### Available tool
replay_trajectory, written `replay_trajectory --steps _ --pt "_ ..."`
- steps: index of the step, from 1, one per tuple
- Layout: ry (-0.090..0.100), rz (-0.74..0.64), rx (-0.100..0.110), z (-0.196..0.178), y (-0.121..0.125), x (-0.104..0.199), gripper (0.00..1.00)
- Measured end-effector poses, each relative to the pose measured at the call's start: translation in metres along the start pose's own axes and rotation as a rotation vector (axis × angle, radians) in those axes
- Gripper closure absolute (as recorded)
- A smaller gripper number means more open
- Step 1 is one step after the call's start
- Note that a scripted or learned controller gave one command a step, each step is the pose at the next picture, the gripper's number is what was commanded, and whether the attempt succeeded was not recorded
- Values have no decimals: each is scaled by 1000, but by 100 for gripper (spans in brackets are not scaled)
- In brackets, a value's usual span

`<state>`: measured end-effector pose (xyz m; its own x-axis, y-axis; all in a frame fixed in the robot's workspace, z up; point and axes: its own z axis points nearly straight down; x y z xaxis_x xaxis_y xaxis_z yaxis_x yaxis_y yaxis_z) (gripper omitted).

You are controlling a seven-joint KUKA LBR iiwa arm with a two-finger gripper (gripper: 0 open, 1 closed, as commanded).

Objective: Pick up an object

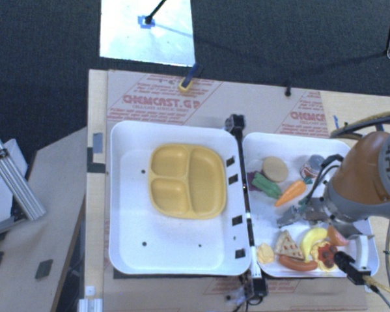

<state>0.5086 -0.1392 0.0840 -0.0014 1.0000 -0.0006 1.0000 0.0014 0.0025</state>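
Observation:
My gripper (295,216) hangs low over the middle of the right bin (255,149), under the orange band of the arm (366,177). It sits just below an orange carrot (291,192) and above a pizza slice (288,245). A green pepper (265,186) and a tan bun (274,168) lie to its upper left. A yellow banana (313,240), a red sausage (299,263) and a yellow cheese piece (265,253) lie along the bin's near side. I see nothing held in the gripper.
The left bin (124,200) holds a yellow divided plate (187,181). A small can (312,168) stands at the right bin's far side, partly behind the arm. A black clipped divider (242,194) runs between the bins. Cables hang at the right.

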Motion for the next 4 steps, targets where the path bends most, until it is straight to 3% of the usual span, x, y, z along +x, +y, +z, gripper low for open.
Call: replay_trajectory --steps 1,3,4 --pt "-1 0 -2 -12 1 -1 100" --pt "-1 -4 -5 -115 11 8 100" --pt "-1 -3 -3 -142 13 8 100"
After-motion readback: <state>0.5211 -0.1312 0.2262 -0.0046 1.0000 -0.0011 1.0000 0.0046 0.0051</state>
